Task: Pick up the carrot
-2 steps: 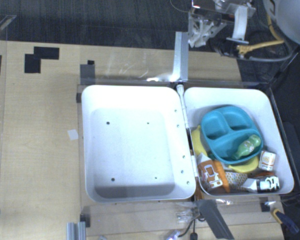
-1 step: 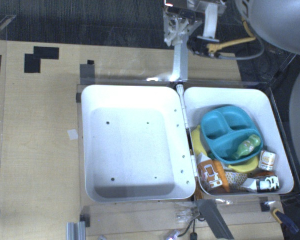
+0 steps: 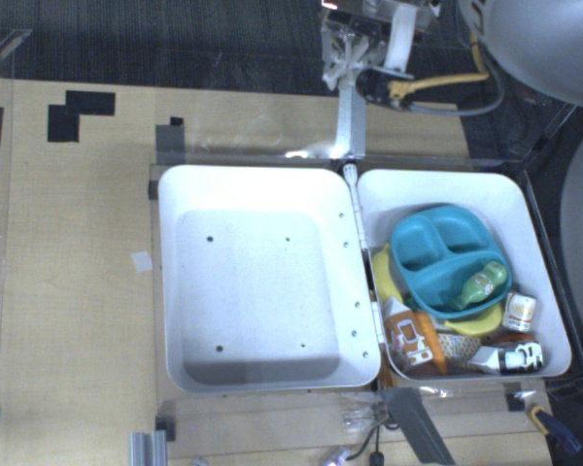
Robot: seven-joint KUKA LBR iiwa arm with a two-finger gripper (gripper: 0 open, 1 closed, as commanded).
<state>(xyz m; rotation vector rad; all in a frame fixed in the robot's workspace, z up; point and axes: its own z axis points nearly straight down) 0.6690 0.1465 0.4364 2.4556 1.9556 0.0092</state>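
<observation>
Lying low in right bin (image 3: pixel 534 223): orange carrot (image 3: pixel 437 343), mostly covered; fingers' (image 3: pixel 342 66) state unclear.

Bench (image 3: pixel 68 289): pale wood-grain top, black shapes marked near its far left edge. Two shallow white bins sit on it side by side, touching along a shared middle edge. Left bin (image 3: pixel 253 357) shows a bare white floor. Right bin (image 3: pixel 437 184) holds a pile of items. A small pale tag (image 3: pixel 141 261) lies on the bench just left of the left bin.
</observation>
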